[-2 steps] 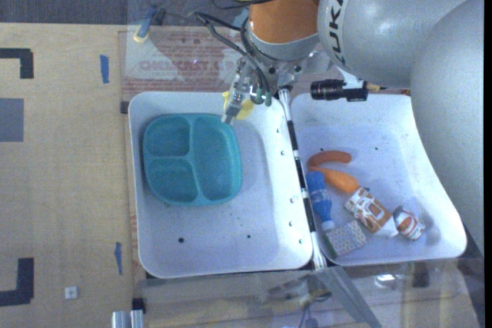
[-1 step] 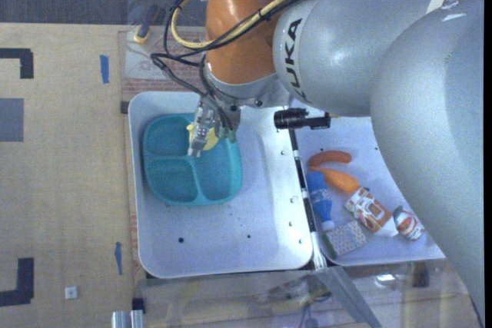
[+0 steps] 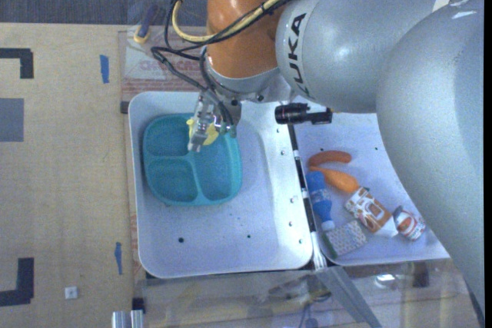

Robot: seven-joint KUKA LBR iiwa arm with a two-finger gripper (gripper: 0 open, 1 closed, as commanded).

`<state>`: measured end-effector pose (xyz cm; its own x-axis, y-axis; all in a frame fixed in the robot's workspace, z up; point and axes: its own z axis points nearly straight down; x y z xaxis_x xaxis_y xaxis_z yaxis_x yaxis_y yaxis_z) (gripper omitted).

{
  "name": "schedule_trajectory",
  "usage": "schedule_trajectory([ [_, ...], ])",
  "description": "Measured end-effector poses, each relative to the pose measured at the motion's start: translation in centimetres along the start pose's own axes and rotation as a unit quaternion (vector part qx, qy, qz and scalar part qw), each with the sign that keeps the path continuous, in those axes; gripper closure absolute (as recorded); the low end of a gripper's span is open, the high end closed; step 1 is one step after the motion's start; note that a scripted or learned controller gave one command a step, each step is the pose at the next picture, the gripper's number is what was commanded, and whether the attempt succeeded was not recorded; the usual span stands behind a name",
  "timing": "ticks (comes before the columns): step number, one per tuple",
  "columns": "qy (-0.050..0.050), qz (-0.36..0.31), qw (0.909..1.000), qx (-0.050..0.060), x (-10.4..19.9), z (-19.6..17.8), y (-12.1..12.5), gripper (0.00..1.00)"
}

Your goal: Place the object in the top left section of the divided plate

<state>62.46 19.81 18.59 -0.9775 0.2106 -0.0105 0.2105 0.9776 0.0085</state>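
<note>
Placing step: tool (image 3: 204,128) grips yellow object (image 3: 198,134) over divided plate (image 3: 192,161), far edge. Next: shift to top-left section, release.

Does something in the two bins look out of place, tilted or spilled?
Nothing stands out. The teal divided plastic plate lies flat in the left white bin. The gripper is over the plate's upper edge with something yellow at its tip. Small items lie loosely in the right white bin, none spilled out.
</note>
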Motion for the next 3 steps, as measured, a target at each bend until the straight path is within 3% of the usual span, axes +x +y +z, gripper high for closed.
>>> schedule_trajectory([
  [1, 0.002, -0.047, 0.9989, 0.003, -1.8, -16.2, -5.6, 1.0],
  [2, 0.004, -0.07, 0.9976, 0.003, 10.1, -8.5, -7.0, 1.0],
  [3, 0.003, -0.189, 0.9819, 0.001, 10.0, -6.0, 0.8, 1.0],
])
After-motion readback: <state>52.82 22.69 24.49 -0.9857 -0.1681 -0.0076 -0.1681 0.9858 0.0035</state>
